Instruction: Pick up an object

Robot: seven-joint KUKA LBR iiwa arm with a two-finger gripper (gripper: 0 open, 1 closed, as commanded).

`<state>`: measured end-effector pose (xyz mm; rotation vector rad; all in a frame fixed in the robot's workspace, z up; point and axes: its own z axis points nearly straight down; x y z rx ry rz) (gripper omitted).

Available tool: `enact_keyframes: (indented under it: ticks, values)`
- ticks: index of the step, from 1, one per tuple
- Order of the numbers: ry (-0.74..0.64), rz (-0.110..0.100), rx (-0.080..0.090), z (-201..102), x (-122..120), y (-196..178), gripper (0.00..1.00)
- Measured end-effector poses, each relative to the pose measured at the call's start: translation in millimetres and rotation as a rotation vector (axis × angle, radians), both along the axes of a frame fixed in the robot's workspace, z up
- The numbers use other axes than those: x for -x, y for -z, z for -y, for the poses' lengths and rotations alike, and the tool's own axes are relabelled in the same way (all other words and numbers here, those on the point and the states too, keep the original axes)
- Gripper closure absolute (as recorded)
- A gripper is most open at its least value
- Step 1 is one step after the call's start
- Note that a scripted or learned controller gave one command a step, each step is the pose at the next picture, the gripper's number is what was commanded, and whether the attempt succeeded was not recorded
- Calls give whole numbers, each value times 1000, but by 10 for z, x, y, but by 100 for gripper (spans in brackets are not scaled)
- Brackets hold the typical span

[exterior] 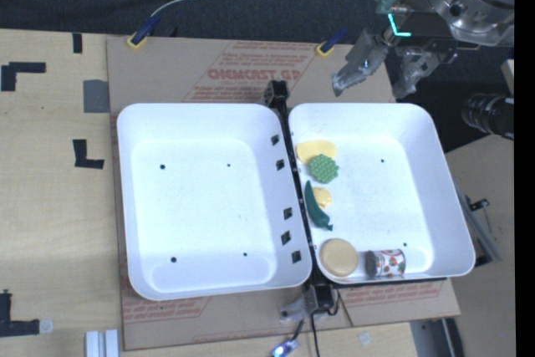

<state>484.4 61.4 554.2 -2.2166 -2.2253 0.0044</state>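
Five small things lie in the right bin [435, 146], all below and slightly left of the claw [386, 73]: a pale yellow piece [311, 150] hard against the divider, a round knobbly green thing [324, 170] overlapping its lower edge, a dark green curved strip [316, 208] with a second small yellow bit [323, 196] beside it, then a tan disc [338, 257] and, touching it, a small can [386, 263] lying on its side with a red and white label. The label's print is too small to read, and what the yellow pieces are cannot be made out. The claw hangs above the far rim of the right bin, its two fingers spread apart with nothing between them; the arm above it is cut off by the top edge. The things crowd the bin's left wall and near wall, leaving the middle and right of its floor open. The left bin [134, 180], well to the claw's left, shows bare white floor, and both bins sit on a cardboard sheet [234, 75] on the table [50, 113].
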Motion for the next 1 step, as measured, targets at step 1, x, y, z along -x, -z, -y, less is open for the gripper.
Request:
enact_keyframes:
  ticks: [1]
  values:
    - [-1, 0, 0, -5, -4, -103, 100]
